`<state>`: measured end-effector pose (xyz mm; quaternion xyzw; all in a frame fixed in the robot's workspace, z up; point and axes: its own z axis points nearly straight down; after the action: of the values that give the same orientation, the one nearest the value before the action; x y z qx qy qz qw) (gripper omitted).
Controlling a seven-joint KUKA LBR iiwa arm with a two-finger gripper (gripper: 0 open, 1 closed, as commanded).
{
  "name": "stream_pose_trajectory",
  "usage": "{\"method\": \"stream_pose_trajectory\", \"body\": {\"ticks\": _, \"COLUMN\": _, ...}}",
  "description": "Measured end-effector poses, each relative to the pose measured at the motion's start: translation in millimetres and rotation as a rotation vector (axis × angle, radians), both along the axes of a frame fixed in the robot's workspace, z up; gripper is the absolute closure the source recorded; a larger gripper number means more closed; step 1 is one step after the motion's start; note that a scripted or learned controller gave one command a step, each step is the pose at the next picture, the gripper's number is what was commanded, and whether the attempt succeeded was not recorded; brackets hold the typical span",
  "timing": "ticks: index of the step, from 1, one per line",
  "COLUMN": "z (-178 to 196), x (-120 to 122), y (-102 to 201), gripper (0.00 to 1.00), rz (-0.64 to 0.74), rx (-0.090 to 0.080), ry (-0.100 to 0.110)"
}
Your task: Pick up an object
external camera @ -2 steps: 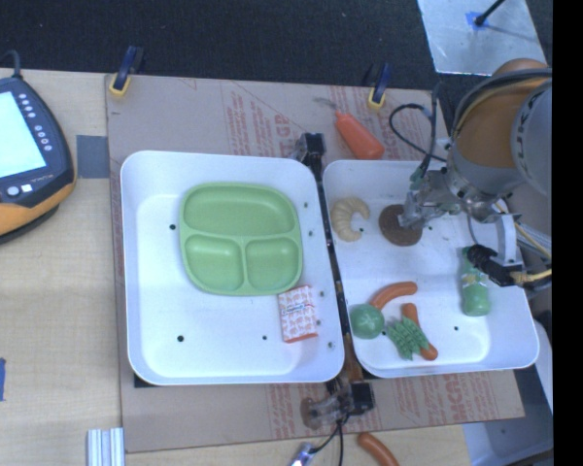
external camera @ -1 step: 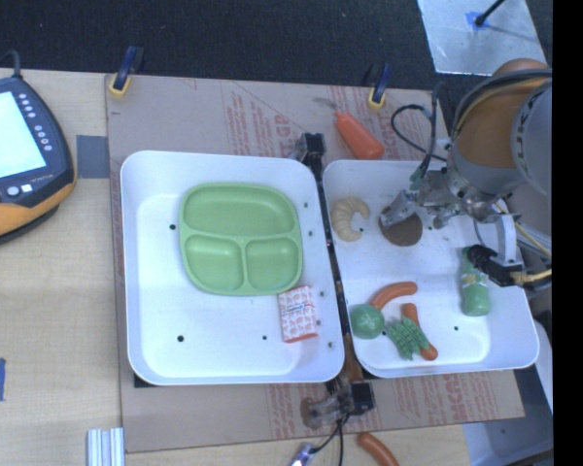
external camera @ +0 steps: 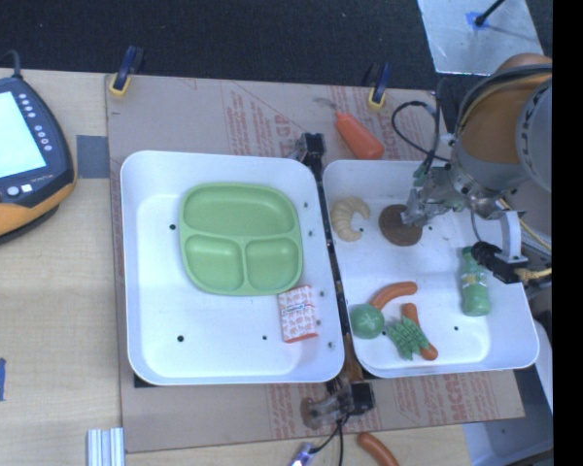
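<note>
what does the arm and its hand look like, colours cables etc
The grey rounded arm carries an orange band above the wrist. A black cable loops beside it. The small hand is dark grey metal with greenish touches.

Tray [external camera: 241, 237] in left bin [external camera: 146, 260] (packet [external camera: 297, 316] beside)

Brown round disc [external camera: 400, 227], flat, right bin's far part, possibly a cookie

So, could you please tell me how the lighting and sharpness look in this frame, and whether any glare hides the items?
In the camera view, lighting is even and soft; the white bins look bright but no glare hides the green divided plate or croissant. Shadows are faint. The gripper over the brown disc looks slightly blurred, and the top background is dark.
</note>
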<state>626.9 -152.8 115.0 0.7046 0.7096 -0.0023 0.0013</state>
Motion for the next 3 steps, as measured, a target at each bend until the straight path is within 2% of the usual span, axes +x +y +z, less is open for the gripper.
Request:
{"method": "stream_pose_trajectory", "body": {"ticks": 1, "z": 0, "x": 0, "y": 0, "gripper": 0.00, "rz": 0.000, "rx": 0.000, "ry": 0.000}}
{"method": "stream_pose_trajectory", "body": {"ticks": 2, "z": -21, "x": 6, "y": -60, "gripper": 0.00, "rz": -0.005, "rx": 0.004, "ry": -0.005}}
{"method": "stream_pose_trajectory", "body": {"ticks": 3, "z": 89, "x": -2, "y": -60, "gripper": 0.00, "rz": -0.004, "rx": 0.004, "ry": -0.001}}
